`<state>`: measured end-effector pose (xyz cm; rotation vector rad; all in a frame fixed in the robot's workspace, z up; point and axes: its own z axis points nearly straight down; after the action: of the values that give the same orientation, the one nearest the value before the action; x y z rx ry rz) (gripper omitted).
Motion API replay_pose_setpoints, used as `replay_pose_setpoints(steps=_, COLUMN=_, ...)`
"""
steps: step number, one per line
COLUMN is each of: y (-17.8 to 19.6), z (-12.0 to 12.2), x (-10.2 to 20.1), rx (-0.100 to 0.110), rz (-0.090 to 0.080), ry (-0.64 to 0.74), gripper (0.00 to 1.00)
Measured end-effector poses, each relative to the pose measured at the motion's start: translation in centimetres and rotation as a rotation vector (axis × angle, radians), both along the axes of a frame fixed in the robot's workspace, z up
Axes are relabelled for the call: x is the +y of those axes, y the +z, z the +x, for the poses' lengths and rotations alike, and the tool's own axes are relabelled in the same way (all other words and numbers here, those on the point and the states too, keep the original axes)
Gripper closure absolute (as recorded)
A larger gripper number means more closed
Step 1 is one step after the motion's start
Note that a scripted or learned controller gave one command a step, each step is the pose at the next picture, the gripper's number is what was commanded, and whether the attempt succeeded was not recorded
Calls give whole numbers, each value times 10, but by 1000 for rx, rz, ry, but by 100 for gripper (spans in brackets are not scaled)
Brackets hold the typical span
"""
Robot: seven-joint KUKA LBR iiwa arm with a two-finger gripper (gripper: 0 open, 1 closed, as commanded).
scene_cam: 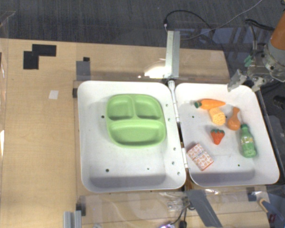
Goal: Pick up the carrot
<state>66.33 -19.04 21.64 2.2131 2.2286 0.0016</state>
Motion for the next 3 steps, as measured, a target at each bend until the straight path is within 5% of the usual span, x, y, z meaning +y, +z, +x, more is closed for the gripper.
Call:
replay_pose_setpoints(steps=1, y=-126, z=5, x=28, rx=10, rz=0, ry=-492, gripper=0)
replay_pose_setpoints(steps=2, y=-128, z=-39, x=48, rx=-9, rz=1, ry=-223, gripper=0)
replay_pose_setpoints(steps=3, y=-118, z=-36, x=50, rx=-13, rz=4, ry=-220, gripper=100)
